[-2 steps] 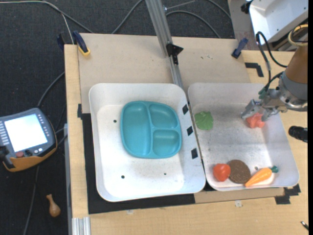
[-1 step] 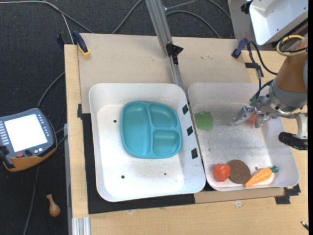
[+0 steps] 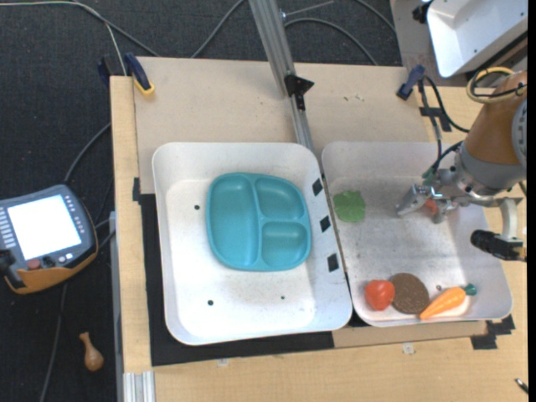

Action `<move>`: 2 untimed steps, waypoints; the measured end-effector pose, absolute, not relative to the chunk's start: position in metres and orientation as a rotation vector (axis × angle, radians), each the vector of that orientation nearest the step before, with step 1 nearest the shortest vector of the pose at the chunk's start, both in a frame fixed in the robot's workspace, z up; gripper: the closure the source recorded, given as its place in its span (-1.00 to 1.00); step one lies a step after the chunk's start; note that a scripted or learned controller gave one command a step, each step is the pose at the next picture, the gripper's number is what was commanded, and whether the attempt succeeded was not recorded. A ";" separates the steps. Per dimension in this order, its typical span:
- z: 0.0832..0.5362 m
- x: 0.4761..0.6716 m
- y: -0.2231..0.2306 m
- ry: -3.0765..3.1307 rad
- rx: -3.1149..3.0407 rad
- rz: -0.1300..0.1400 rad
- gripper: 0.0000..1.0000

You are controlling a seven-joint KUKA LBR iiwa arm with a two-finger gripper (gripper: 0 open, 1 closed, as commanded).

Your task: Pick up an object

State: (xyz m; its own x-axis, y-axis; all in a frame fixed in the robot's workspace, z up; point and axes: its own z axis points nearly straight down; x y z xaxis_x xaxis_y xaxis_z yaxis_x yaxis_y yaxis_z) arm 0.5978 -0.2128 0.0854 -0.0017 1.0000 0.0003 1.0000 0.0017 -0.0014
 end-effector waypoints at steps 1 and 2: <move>0.099 0.600 -0.213 -2.228 -2.222 -0.003 1.00; 0.161 0.600 -0.209 -2.225 -2.222 -0.003 1.00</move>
State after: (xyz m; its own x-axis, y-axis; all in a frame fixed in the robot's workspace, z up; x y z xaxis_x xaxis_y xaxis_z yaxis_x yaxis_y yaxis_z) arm 0.6000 -0.2093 0.1611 -0.0015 1.0000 -0.0008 1.0000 0.0015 0.0035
